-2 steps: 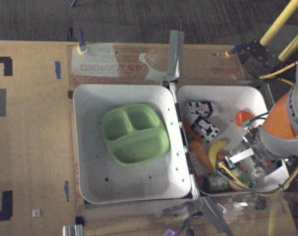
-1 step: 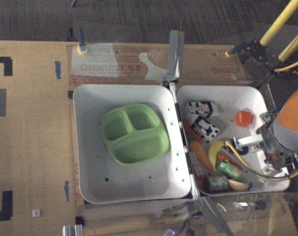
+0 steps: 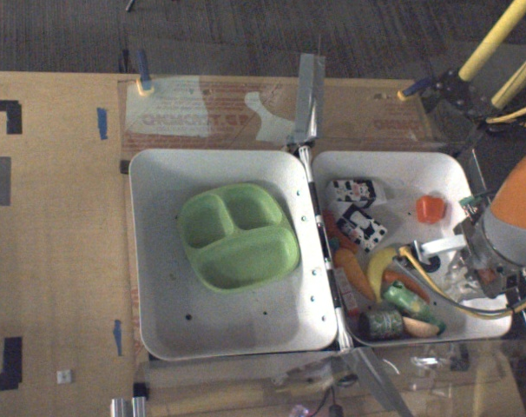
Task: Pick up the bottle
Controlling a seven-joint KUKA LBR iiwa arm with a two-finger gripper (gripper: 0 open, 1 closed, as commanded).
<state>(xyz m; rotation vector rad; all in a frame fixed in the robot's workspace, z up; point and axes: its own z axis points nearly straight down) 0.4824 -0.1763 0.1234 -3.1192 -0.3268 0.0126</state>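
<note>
Overhead, seemingly slanted, over both bins [image 3: 150, 259]

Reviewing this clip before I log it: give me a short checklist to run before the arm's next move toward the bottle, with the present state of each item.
1. Bottle located: cannot tell; a green item in the right bin may be it.
2. Gripper over the right bin: ok, at its right side.
3. Finger state: cannot tell, blurred.
4. Anything held: cannot tell.
5. Clear access to the green item: not ok; the banana and a yellow cable crowd it.
6. Green plate out of the way: ok, in the left bin.
</note>
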